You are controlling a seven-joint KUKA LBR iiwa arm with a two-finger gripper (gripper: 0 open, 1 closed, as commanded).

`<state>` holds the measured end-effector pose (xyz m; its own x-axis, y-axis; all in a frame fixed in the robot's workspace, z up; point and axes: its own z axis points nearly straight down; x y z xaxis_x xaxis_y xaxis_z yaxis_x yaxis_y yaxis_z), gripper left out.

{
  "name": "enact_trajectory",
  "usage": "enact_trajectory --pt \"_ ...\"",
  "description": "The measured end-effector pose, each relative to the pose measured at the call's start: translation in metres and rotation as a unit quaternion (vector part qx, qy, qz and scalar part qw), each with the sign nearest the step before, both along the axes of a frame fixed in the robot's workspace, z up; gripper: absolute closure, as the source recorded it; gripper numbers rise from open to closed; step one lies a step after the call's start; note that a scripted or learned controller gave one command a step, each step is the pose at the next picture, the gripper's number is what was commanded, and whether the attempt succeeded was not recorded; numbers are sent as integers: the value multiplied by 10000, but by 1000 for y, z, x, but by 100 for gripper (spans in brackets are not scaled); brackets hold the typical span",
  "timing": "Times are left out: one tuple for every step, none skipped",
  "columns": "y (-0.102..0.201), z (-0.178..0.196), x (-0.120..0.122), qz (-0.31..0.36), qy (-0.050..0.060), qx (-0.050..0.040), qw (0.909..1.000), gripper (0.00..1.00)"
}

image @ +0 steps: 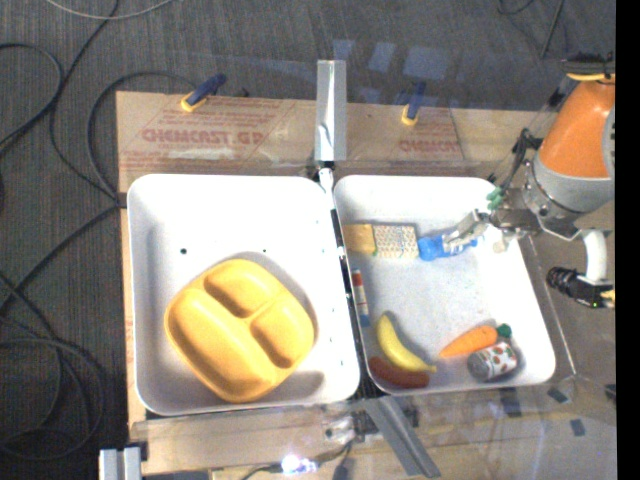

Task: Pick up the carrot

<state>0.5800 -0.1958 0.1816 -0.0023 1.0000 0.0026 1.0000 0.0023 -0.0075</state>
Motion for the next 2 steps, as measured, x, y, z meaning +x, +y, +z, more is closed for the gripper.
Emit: enact_trajectory --pt "-22 -45 -53 -263 2 -9 9997 0" --pt "-19 -73 -82 702 -271 -126 9971 0"
